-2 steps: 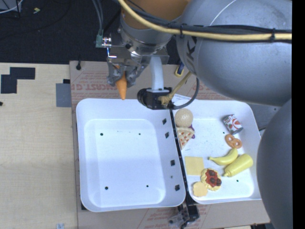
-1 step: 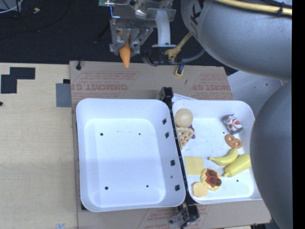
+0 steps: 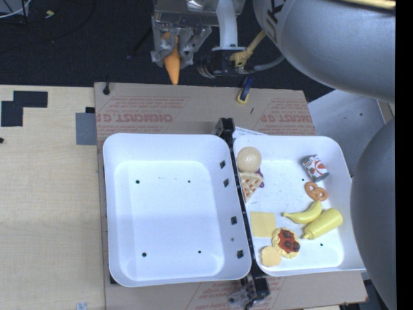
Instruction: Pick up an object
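Near edge: right-hand shallow white plastic bin (image 3: 335, 152) carries the toy food. Front row: a round pizza-like piece with red topping (image 3: 286, 241), a pale yellow round disc (image 3: 271, 257) touching it, a flat yellow cheese square (image 3: 262, 224) just behind. A yellow squeeze bottle (image 3: 322, 223) lies on its side beside a yellow toy banana (image 3: 304, 213), the two touching. Further back: an orange pretzel (image 3: 316, 190), a small red-and-white can (image 3: 315, 167), a waffle-patterned wedge (image 3: 251, 185), a beige round bun (image 3: 249, 158)

Left-hand white bin (image 3: 122, 173): only small dark dots on its floor. Black clips join the two bins along the shared rim

Under the bins, a brown cardboard sheet (image 3: 277, 112) on the wood-tone surface (image 3: 45, 192); red print on it, upside down from here, appears to read "CHEMCAST GP"

Far: the gripper (image 3: 173, 55) is raised well above the back of the left bin, closed on an orange cone-shaped carrot-like object (image 3: 172, 65), tip hanging down between the fingers

Judgement: the pick looks made, lift stage. Next move calls for keeping the grip firm while carrying; the tapered shape could slip
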You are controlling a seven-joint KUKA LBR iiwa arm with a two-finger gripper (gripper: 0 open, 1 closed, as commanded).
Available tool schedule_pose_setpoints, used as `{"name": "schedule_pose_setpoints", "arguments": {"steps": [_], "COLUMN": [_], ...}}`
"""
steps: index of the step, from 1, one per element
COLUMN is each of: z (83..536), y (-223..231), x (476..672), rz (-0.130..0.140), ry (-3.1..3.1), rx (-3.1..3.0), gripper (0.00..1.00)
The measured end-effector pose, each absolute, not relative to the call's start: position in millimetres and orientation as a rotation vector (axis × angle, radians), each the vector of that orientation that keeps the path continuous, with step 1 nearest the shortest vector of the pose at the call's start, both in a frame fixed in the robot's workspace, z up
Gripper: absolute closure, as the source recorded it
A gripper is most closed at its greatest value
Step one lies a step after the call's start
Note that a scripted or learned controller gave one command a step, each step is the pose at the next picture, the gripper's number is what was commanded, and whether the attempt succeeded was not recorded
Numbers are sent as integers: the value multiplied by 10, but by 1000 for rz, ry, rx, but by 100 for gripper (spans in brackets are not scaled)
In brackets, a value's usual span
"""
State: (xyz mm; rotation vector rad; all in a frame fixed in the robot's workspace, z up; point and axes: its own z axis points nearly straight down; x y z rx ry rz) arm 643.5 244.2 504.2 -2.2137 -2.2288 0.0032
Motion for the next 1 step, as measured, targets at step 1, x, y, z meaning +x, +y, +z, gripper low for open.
{"name": "schedule_pose_setpoints", "arguments": {"steps": [1], "z": [5280], "y": [2443], "x": [6435], "rz": [4], "ry": [-2230], "rx": [-2212], "gripper": [100]}}
